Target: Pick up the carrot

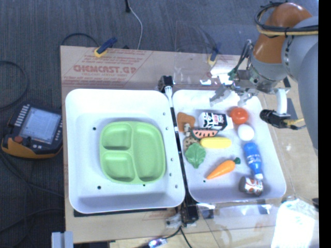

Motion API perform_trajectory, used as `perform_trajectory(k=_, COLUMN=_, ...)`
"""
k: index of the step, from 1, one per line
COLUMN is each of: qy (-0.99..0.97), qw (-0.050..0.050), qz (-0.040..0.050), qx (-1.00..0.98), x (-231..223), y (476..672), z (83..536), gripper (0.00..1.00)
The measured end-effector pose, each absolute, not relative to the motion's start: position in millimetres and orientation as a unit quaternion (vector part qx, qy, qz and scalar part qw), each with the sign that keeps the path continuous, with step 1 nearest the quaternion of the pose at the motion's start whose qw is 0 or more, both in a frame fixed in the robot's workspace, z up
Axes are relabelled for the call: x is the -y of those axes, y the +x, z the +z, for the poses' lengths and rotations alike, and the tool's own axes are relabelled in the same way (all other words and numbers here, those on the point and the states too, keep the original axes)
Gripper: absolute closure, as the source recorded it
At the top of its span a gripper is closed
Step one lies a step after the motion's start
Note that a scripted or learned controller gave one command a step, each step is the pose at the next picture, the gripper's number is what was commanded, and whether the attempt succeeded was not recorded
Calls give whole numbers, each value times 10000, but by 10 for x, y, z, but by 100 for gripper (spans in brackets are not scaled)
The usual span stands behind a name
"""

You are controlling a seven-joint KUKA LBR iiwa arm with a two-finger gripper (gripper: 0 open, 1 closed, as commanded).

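My gripper point(223, 93) hangs open and empty over the right bin's point(274, 154) far edge; the carrot point(221, 169) lies near its front edge.

green tray point(132, 152), tomato point(239, 114), blue bottle point(252, 158), can point(252, 186)

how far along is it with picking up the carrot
Nothing looks done yet: the carrot lies on the floor of the right bin, near its front. In hand: the claw hangs open over the bin's far edge, gripping nothing. Left: reaching the carrot, closing on it, lifting.
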State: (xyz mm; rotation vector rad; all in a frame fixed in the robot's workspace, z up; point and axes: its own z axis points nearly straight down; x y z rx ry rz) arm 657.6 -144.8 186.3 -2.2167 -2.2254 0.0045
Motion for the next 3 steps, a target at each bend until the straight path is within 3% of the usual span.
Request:
perform_trajectory(k=1, qy=-6205, qw=-108, qz=-51, qx=7841, x=1689, y=6281, z=1253, gripper=0)
perform_trajectory(k=2, qy=-4793, qw=-109, qz=-3, qx=8776, x=1402, y=5696, z=913, gripper=0)
perform_trajectory(k=3, qy=-3075, qw=-136, qz=-6, qx=9515, x=1268, y=4911, z=919, gripper=0)
